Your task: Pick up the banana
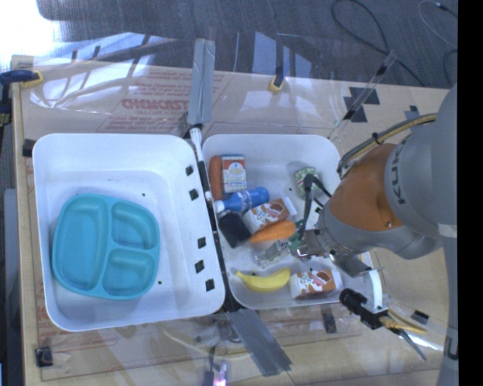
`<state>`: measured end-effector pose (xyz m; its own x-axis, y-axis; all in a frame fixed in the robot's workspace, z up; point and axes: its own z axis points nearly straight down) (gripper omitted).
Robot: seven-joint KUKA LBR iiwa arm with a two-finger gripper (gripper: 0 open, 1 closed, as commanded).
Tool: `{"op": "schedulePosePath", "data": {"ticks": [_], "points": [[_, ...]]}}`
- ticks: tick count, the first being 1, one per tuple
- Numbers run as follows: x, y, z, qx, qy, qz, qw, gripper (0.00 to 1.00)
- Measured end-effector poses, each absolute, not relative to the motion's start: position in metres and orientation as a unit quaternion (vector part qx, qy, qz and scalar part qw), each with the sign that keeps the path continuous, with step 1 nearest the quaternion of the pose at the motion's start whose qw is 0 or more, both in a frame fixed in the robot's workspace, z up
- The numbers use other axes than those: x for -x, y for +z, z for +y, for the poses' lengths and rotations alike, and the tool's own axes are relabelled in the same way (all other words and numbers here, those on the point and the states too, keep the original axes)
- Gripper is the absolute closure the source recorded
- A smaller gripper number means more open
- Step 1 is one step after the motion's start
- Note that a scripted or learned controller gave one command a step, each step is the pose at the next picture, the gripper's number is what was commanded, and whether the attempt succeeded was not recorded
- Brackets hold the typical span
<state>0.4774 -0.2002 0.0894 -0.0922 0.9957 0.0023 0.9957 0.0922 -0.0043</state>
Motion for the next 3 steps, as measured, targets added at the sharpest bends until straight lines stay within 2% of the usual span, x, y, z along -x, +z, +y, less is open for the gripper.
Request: {"op": "schedulePosePath", "data": {"ticks": [1, 2, 3], "points": [[-0.478, 0.097, -0.2, 0.672, 0.0015, -0.741, 0.004, 1.0], [-0.478, 0.097, -0.2, 0.672, 0.0015, -0.74, 0.004, 0.0], [-0.521, 0.109, -0.164, 0.627, 0.001, -0.779, 0.003, 0.0]]}}
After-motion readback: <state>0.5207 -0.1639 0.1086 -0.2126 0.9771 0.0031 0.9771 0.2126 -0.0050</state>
